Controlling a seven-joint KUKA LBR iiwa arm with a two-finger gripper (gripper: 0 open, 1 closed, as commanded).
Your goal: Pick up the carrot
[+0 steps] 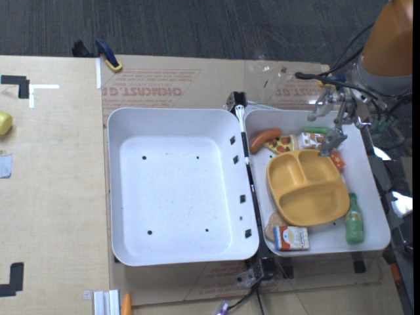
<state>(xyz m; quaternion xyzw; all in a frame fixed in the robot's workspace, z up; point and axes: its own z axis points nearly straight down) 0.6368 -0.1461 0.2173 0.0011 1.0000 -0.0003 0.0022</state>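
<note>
Small orange-red carrot [337,161] in the right bin, against the yellow plate's far right rim.

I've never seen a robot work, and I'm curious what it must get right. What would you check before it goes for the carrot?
1. Carrot in view, in the right bin: ok, partly covered by the gripper.
2. Gripper lined up near the carrot: ok.
3. Room around the carrot: not ok, it lies close against the plate rim.
4. Gripper's height above the carrot: cannot tell.
5. Bottle out of the way: ok.
</note>
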